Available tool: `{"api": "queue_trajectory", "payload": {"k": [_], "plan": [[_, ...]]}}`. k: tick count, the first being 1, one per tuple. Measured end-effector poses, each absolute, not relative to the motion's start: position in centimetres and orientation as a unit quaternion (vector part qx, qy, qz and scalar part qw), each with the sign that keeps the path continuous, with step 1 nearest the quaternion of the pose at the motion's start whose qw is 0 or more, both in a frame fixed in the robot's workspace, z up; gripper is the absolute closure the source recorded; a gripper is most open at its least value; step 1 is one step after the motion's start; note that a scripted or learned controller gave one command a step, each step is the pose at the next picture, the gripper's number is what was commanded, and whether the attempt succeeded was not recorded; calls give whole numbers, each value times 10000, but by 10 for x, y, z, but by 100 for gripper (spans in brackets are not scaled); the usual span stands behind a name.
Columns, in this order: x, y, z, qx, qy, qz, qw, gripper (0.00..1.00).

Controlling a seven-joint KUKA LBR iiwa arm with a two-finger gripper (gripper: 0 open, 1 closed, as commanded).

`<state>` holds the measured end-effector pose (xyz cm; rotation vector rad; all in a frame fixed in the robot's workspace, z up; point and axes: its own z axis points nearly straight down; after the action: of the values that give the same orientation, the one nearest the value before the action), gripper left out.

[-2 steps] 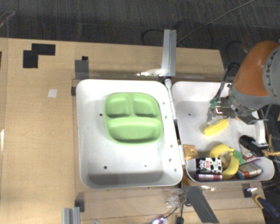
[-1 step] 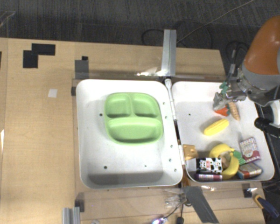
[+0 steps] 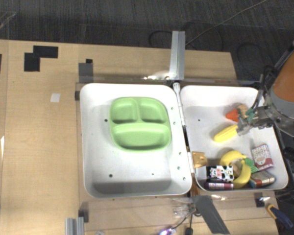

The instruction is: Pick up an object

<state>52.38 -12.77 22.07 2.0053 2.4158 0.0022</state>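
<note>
Down low over the right-hand white bin (image 3: 202,98), grey gripper (image 3: 245,122) at the end of the orange-banded arm (image 3: 289,84). Finger spread impossible to make out. Just to its left and slightly lower, nearly touching: a smooth, elongated yellow plastic piece (image 3: 225,133), tilted. Right above the tip, a small orange chunk (image 3: 232,115). Nearer the camera, a curved glossy banana (image 3: 237,166) beside a boxy red-and-white carton (image 3: 261,156). Far left, a moulded green divided tray (image 3: 139,123) in the other bin (image 3: 95,146).

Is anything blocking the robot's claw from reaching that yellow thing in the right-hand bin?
Nothing visible does. The end effector sits just right of the yellow object, with bare bin floor around them; the orange piece lies just above, off to the side.
</note>
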Motion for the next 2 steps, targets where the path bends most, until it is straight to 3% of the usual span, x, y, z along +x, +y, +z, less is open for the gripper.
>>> {"api": "queue_trajectory", "payload": {"k": [1,2], "plan": [[586,-108,120,7454,6666,-2,-4,100],[559,-152,140,6263,7796,8,11,100]]}}
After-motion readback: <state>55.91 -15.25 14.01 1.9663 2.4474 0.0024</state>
